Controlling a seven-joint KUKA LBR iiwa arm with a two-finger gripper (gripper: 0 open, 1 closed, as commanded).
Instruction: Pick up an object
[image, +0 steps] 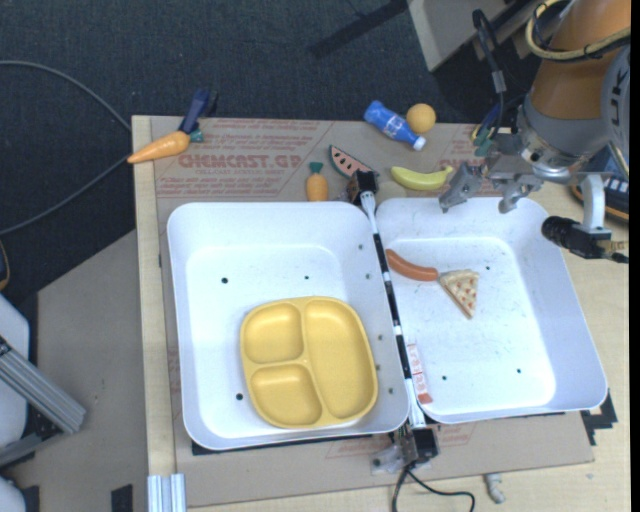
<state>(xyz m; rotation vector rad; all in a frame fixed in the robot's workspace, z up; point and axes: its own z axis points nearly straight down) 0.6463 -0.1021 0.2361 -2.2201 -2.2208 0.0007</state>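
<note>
Two things lie in the right bin (560, 330), both in its far left part. The sausage (411, 267) is a slim reddish-orange toy with rounded ends; its long axis runs left to right with a slight slant, the left end a little farther away and the right end a little nearer. Just beside its right end, and possibly touching it, lies the pizza slice (462, 290), a flat tan wedge with small darker specks; its broad crust edge faces far and left, and its tip points toward the near right. The gripper (482, 194) hangs above the far rim of the right bin, apart from both things, with its two grey fingers spread wide and nothing between them. The grey arm with its orange band rises from it toward the far right corner. The left bin (200, 250) holds a yellow divided plate (308, 360) with three compartments, set toward the near side. On the cardboard beyond the bins lie a carrot (160, 149) at the far left, a small orange fruit (317, 186), a watermelon slice (346, 160), a blue bottle (393, 124), an orange ball (421, 117) and a banana (421, 178) just beyond the right bin's far rim.
</note>
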